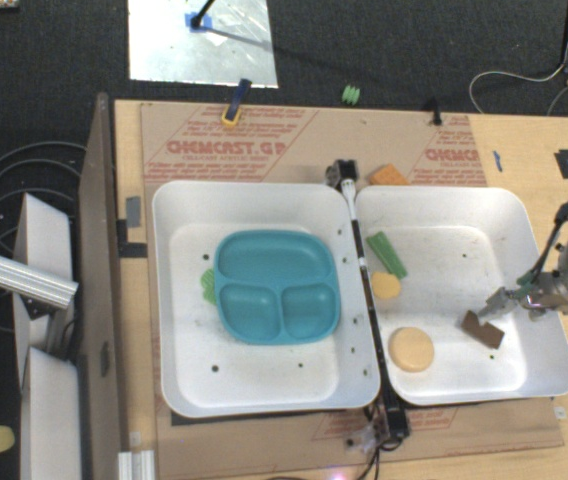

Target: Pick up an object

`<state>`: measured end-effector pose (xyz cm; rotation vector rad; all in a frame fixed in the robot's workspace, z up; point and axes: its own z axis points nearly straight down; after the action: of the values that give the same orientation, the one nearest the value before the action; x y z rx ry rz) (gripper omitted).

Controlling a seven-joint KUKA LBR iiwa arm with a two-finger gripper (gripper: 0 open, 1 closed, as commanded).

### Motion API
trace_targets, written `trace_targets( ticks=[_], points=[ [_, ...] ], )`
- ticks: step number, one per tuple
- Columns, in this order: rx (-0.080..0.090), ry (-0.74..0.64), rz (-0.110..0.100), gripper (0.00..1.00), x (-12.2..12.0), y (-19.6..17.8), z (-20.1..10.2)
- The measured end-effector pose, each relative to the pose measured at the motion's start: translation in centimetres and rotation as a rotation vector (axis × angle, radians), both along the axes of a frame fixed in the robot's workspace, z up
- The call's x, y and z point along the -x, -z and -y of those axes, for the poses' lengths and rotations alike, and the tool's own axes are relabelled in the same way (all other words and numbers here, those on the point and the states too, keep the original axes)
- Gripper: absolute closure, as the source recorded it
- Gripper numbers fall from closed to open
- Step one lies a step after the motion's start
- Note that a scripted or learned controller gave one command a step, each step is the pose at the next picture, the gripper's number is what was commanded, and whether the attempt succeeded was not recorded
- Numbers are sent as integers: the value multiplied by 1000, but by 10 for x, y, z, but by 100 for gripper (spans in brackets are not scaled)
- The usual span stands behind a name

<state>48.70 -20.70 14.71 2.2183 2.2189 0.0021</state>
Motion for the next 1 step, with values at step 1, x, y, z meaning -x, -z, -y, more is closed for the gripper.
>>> trace_targets(
  ticks=[1],
  points=[
    [-1, -3, -1, 0, -27, 64, -1]
  ],
)
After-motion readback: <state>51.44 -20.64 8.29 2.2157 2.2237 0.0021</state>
